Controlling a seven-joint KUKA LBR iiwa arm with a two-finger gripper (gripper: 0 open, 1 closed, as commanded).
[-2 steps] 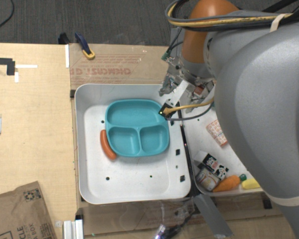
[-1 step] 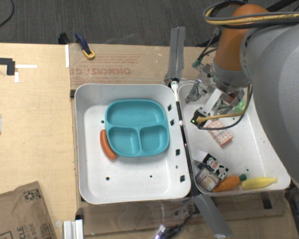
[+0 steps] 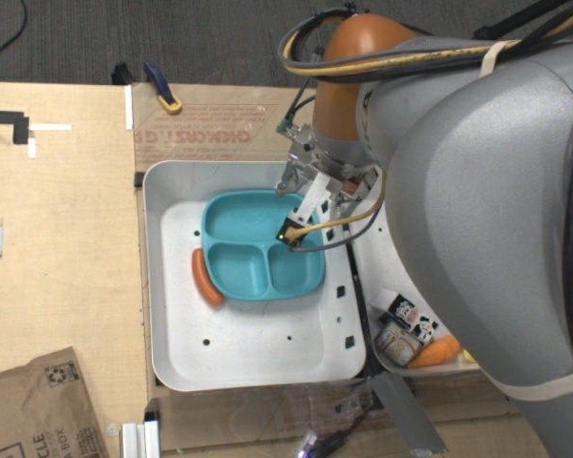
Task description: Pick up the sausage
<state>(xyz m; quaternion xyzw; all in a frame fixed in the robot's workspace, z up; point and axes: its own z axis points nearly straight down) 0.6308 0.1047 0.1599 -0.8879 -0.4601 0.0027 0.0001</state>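
1. The sausage (image 3: 207,278) lies on the floor of the left bin (image 3: 258,346), between the bin's left wall and the teal plate (image 3: 241,267). It sits tight against the plate's left rim.
2. Its long axis runs roughly from the bin's far edge toward its near edge, with the near end slanted slightly toward the plate.
3. The claw (image 3: 306,191) hangs over the plate's far right corner, close to the bin's far edge. The sausage therefore lies across the plate from it, toward the bin's left wall and a little nearer the near edge.
4. The coming move probably calls for a shift across the plate, then a descent with the claw set across the sausage's short width. The plate rim beside it leaves little room on that side.
5. I cannot tell whether the claw is open or shut, because the wrist hardware covers it from above. Nothing shows in its hold.
6. The arm covers most of the right bin, where a small carton (image 3: 407,316) and an orange item (image 3: 437,351) peek out.
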